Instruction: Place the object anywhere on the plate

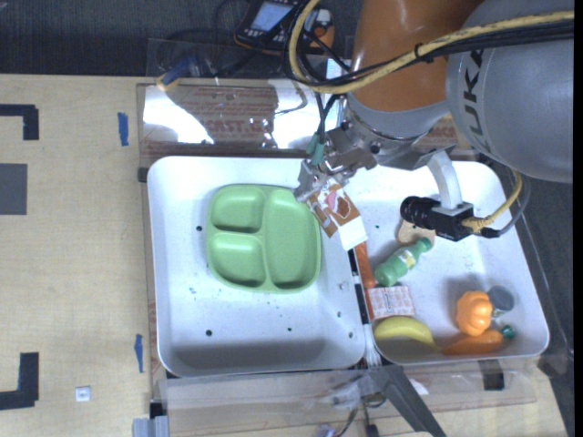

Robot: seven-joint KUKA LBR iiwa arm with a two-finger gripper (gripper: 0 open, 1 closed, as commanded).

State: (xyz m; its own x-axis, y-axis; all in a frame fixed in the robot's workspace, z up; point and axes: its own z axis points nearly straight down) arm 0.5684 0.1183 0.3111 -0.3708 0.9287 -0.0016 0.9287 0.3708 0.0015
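Above the left white bin (pixel 173 335), your claw (pixel 321 178) grips a brown-and-white snack packet (pixel 339 215) just beside the green sectioned plate (pixel 264 237); right bin (pixel 524 271) holds green bottle (pixel 401 264), banana (pixel 403 331), orange pumpkin (pixel 474 310).

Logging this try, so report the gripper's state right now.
Gripper: closed on the brown and white packet, which hangs just past the right edge of the green plate.

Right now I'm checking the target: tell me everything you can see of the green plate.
The green plate is a rounded, matte, plastic-looking tray with three compartments: two small at left, one large at right. It lies flat in the left white bin, towards the back. A brown-and-white packet hangs at its upper right corner, whether touching I cannot tell.
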